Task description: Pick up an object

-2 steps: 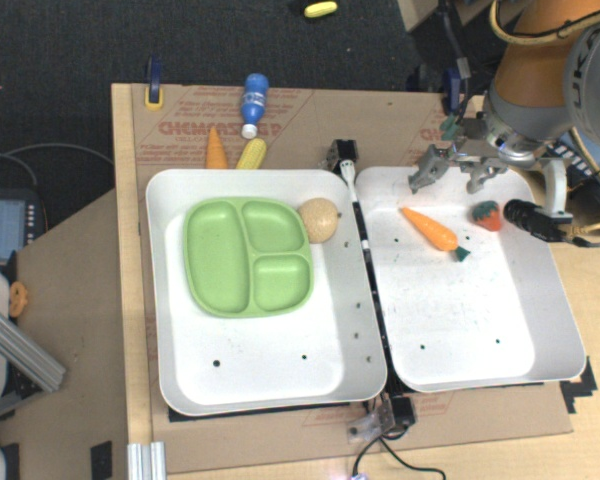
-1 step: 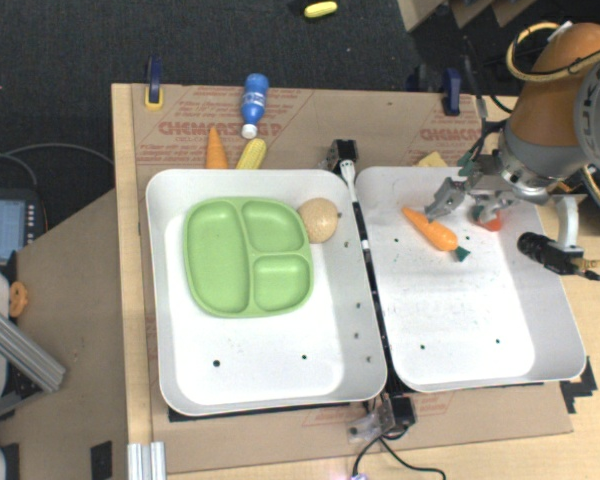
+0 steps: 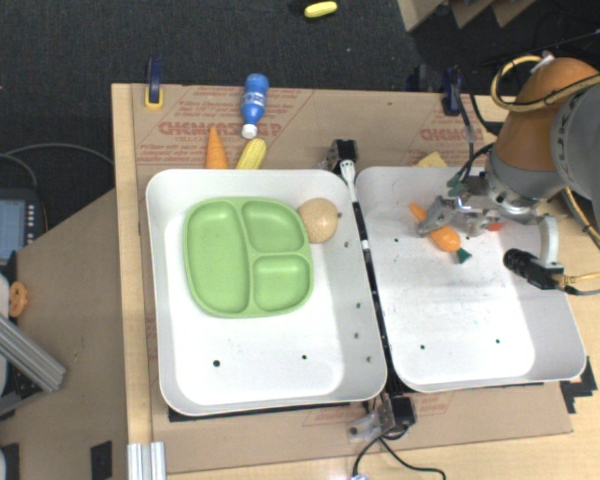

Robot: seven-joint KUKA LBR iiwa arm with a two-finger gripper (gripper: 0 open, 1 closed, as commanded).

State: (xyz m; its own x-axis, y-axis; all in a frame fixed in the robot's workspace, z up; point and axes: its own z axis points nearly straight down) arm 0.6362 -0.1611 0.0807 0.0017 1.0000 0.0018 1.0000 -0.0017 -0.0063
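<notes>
- Camera view: we look down at a slant on a bench [image 3: 280,108] covered with printed cardboard, where two shallow white bins sit side by side, their inner edges touching.
- We see the grey arm [image 3: 540,118], orange-banded above the wrist, reaching in from the bench's right edge, with its gripper [image 3: 458,211] low over the far part of the right bin [image 3: 480,328].
- Just beside the gripper, an orange carrot-like toy [image 3: 443,237] lies on the right bin's floor near its far edge; a smaller orange piece [image 3: 418,210] lies next to it, towards the bin's inner edge.
- We cannot tell how the jaws stand, nor whether anything sits between them; the metal parts blur together there.
- In the left bin [image 3: 260,368] a green divided plate [image 3: 248,256] lies flat in the far half, and a beige ball [image 3: 319,219] touches its right rim.
- Along the bench's far edge, outside the bins, a blue-capped white bottle [image 3: 253,104] lies on the cardboard, with an orange carrot [image 3: 215,150] and a yellow corn cob [image 3: 251,153] just beside the left bin's far rim.
</notes>
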